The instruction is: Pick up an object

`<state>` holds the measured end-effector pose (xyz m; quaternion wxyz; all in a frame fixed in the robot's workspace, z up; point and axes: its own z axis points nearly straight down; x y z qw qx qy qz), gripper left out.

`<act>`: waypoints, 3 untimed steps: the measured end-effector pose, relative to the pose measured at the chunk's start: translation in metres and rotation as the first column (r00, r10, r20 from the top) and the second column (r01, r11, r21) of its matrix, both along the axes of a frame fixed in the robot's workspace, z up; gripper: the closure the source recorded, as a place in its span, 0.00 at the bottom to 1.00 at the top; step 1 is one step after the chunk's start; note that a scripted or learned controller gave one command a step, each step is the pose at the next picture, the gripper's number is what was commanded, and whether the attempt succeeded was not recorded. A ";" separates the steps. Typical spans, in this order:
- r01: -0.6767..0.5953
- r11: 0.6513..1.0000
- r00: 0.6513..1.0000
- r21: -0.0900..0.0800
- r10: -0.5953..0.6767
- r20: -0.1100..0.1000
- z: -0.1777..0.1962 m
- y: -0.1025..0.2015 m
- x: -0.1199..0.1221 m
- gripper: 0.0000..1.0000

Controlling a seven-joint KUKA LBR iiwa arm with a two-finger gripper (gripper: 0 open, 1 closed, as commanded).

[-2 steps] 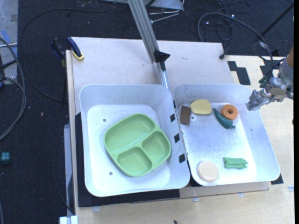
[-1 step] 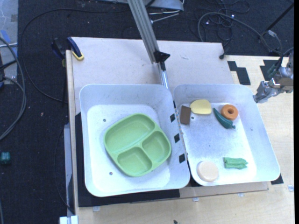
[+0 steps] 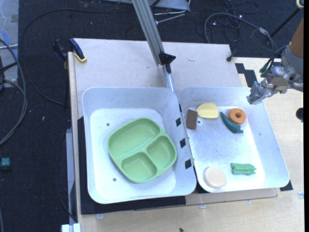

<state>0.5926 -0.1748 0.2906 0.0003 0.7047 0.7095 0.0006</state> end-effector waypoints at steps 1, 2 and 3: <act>0.000 1.000 1.000 0.000 0.000 -0.003 -0.016 0.050 0.003 1.00; 0.000 1.000 1.000 -0.001 0.000 0.000 -0.019 0.093 0.018 1.00; -0.001 1.000 1.000 0.000 0.001 -0.001 -0.028 0.155 0.024 1.00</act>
